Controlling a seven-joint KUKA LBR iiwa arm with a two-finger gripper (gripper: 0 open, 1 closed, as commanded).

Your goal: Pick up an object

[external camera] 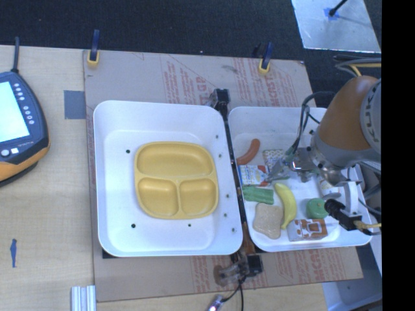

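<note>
My claw is hovering in the right bin; I cannot tell its state. Banana is lying just below it.

Counter: pale wood-grain top, evenly lit, running far to the left of the gripper.
Cardboard sheet: brown, printed with faded red lettering, laid flat on the counter beneath the gripper.
Clamps: two, blue-handled with yellow tips, on the sheet's far edge.
Tape patch: grey-blue, well to the gripper's left.
Floor: dark carpet beyond the counter.
Floor panel: pale grey, marked in blue, beyond the gripper.
</note>
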